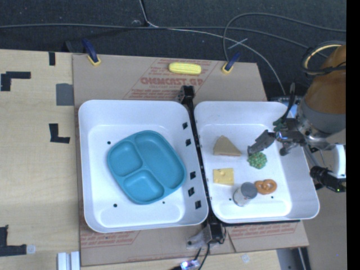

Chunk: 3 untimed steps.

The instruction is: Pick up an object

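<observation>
At the near edge of the right shallow white plastic bin, a small grey cylindrical can sits at about six o'clock, with an orange pretzel-shaped toy just beside it toward three o'clock. A little farther back, at about nine o'clock from the can's neighbour, lies a flat yellow square block. Beyond these, near the bin's middle, rests a small bumpy green broccoli-like toy, rounded and knobbly. The dark two-finger claw hangs right over it from the two o'clock side; one finger slants down to just above the green toy, but whether the fingers are spread or closed cannot be told, and nothing is seen between them. A tan wedge-shaped block lies at ten o'clock in the bin. In the left white bin sits a blue three-compartment plastic plate. Farthest off, at twelve o'clock on the cardboard-covered surface, lies a yellow corn-shaped toy.
</observation>
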Each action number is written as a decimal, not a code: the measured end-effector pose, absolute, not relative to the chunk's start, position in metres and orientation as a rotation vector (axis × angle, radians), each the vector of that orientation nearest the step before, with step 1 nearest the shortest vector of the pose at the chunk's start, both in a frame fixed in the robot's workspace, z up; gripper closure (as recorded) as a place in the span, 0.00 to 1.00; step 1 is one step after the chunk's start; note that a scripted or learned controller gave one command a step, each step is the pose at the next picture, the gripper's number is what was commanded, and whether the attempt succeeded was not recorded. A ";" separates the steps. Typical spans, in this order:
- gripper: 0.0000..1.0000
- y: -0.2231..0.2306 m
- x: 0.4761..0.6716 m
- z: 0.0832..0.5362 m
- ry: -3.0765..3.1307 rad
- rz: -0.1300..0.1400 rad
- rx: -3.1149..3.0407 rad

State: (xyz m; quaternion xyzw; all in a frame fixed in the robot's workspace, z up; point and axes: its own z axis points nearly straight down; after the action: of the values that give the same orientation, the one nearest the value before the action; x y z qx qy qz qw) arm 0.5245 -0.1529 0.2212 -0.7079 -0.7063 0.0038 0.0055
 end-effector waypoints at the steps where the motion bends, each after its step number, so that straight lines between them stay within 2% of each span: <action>1: 0.00 -0.153 0.527 0.227 -2.222 0.002 -2.219; 2: 0.00 -0.155 0.529 0.183 -2.220 0.006 -2.218; 3: 0.00 -0.160 0.529 0.121 -2.217 0.008 -2.217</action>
State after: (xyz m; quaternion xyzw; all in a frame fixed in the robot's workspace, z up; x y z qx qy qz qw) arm 0.5286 -0.1604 0.1206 -0.7070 -0.7072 0.0025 0.0031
